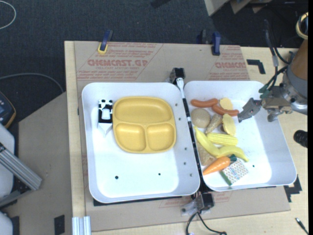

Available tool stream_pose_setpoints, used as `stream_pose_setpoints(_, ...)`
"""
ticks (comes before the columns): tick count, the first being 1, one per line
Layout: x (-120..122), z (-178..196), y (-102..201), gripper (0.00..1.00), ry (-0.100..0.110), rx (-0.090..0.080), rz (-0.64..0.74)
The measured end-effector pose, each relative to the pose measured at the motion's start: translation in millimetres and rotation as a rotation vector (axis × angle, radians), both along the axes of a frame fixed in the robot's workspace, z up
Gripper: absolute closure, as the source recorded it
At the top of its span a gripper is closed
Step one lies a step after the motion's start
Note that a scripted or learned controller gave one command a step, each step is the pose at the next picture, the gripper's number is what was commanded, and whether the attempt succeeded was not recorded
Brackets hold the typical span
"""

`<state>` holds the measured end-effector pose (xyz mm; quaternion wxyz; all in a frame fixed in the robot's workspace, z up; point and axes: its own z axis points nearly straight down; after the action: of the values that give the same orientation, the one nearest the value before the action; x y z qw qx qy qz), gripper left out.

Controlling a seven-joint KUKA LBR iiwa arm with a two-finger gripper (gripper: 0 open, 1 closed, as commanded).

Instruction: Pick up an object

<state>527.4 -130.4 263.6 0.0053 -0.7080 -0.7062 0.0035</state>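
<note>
The right bin [274, 146] holds a pile of toy food along its left side: a red sausage [205, 102], a brown potato [199, 117], a yellow corn cob [223, 140], a banana [203, 142], an orange carrot [215, 165] and a small patterned packet [236, 172]. My gripper [259, 113] hangs over the upper right part of this bin, just right of the pile. It is open with nothing between its fingers, and its left fingertip [247, 110] is close to a second red sausage [227, 111].
The left bin [98, 170] holds a yellow divided plate [144, 124] and a small black-and-white object [104, 112] by its left wall. A ridge [188, 131] separates the bins. The right bin's floor to the right of the food is bare white.
</note>
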Motion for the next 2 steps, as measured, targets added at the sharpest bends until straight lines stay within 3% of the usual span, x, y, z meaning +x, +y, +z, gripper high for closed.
stream_pose_setpoints(1,2.0,5.4,0.1,0.0,-0.011,-0.002,0.002)
stream_pose_setpoints(2,-3.3,-54.0,7.6,0.0,-0.006,0.0,0.002)
